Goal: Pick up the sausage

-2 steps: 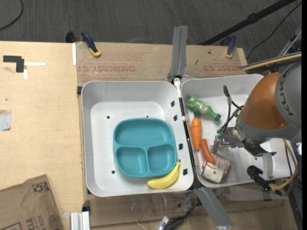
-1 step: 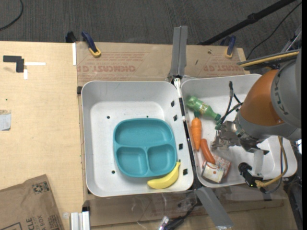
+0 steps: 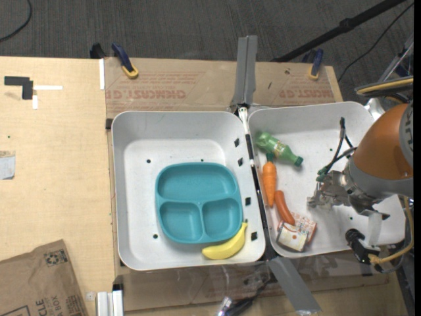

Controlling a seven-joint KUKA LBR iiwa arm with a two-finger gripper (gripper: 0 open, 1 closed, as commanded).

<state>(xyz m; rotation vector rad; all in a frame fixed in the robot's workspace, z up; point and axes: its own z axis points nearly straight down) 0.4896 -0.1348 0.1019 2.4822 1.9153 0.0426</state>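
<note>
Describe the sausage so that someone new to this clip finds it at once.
Look in the right-hand white bin, along its left wall. Below the green bottle lies an orange carrot, and just below that the small reddish-orange sausage, slanting down towards a white and red carton. It is thinner and redder than the carrot and has no green top.

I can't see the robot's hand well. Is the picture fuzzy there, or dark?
Camera view: the gripper looks small and a bit blurred over the right bin, its fingers unclear; lighting is even, shadows soft; the sausage and blue plate show fairly sharply.
</note>
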